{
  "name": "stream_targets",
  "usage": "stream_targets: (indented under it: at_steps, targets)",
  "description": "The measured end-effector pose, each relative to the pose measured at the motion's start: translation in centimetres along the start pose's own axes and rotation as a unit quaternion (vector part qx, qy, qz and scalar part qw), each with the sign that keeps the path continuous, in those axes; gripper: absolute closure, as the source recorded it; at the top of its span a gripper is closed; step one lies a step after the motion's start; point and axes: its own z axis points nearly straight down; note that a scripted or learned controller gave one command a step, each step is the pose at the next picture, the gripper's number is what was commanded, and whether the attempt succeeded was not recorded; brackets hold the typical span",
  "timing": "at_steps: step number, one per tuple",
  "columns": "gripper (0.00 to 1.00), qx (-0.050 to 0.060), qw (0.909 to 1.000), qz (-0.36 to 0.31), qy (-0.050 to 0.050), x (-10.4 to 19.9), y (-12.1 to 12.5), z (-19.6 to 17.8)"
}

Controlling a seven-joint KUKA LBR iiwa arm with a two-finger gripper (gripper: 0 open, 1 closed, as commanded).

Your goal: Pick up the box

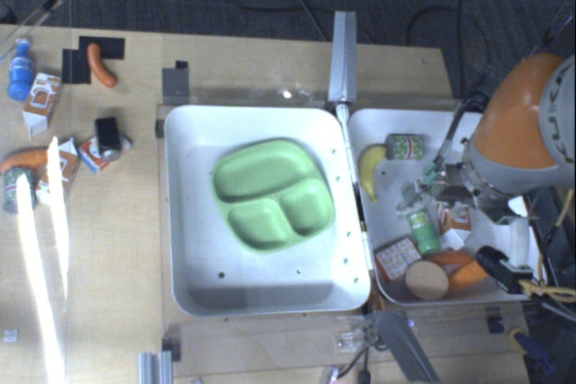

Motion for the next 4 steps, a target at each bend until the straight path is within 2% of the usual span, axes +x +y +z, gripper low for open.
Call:
stream_targets:
  at_steps: [1, 2, 3, 4]
  targets:
    - [0.00, 0.002, 0.9995, -0.030, 0.001, 7.1, -2.2, 0.1]
    - [0.00, -0.001, 0.9569, -0.290, 0.000, 4.7, -1.1, -4.7]
    - [0.00, 0.000, 0.9634, -0.268, 0.000, -1.5, -1.3, -2.1]
    - [0.00, -0.001, 0.9845, -0.176, 0.000, 1.8, 2.8, -4.6]
